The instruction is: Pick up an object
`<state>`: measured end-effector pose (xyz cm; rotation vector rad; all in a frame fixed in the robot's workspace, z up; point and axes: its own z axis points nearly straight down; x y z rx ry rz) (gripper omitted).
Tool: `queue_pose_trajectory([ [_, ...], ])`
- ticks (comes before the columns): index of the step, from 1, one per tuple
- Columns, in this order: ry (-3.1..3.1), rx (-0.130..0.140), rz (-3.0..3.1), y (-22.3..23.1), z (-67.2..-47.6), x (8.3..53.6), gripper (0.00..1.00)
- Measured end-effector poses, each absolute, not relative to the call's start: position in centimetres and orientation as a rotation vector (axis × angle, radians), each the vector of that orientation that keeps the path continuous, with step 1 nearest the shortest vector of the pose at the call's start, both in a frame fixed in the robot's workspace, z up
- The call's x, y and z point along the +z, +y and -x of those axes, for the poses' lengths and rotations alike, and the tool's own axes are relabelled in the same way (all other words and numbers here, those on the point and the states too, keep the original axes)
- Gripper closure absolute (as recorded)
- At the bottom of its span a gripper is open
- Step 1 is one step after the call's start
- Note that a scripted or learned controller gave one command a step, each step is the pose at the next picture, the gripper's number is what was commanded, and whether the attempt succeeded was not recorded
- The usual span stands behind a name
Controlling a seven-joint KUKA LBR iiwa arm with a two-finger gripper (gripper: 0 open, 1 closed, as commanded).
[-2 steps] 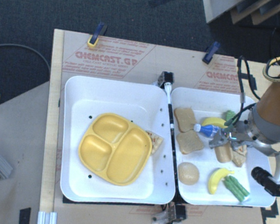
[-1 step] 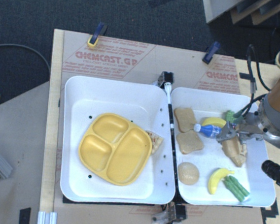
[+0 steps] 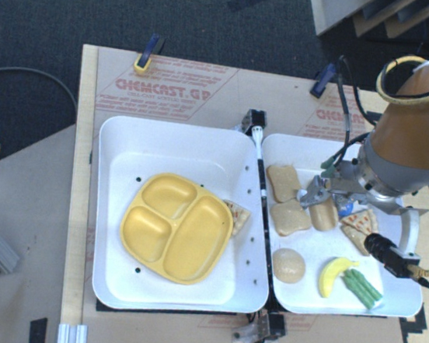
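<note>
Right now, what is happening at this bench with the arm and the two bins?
The arm has reached into the right bin, its gripper low among the bread pieces. Whether it holds anything cannot be told. A banana, a green vegetable and a round bun lie nearer the front. The left bin holds a yellow plate.

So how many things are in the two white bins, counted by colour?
Yellow: 2 – the divided plate and the banana
Green: 1 – the green vegetable
Tan or brown: 6 – five bread-like pieces and one piece tucked under the plate's edge
Total: 9; the gripper may hide more.
</note>
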<state>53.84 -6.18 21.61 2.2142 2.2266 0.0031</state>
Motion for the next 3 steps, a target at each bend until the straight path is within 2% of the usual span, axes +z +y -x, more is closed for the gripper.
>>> queue_pose_trajectory([
  [1, 2.224, 0.003, -2.216, -2.1, -54.8, 22.4, 1.00],
  [2, 2.224, -0.003, -2.222, -1.3, -54.9, 21.4, 1.00],
  [3, 2.219, 0.003, -2.219, -2.0, -55.3, 22.9, 1.00],
])
